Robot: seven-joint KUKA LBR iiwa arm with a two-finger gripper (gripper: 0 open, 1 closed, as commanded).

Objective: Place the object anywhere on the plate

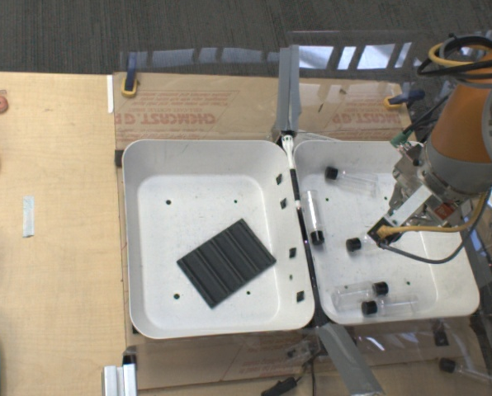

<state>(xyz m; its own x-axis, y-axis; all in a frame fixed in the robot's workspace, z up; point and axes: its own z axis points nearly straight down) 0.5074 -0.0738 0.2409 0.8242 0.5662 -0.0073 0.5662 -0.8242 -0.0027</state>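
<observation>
The plate (pixel 226 262) is a dark ribbed rectangle lying askew on the floor of the left bin (pixel 147 221). Several clear tubes with black caps lie in the right bin (pixel 444 304). One tube (pixel 312 214) lies along the bin's left wall, and another (pixel 349 180) sits near the back. Two more tubes (pixel 382 297) lie close together at the front. A small black cap (pixel 353 243) rests mid-bin. My gripper (pixel 401 209) hangs low over the right half of the right bin, to the right of that cap and well away from the plate.
A grey divider (pixel 289 97) runs between the bins at the back, over brown cardboard (pixel 196 110). A wooden table (pixel 48 221) lies to the left with a few small items. The arm's orange band (pixel 469 122) rises over the right bin's back right corner.
</observation>
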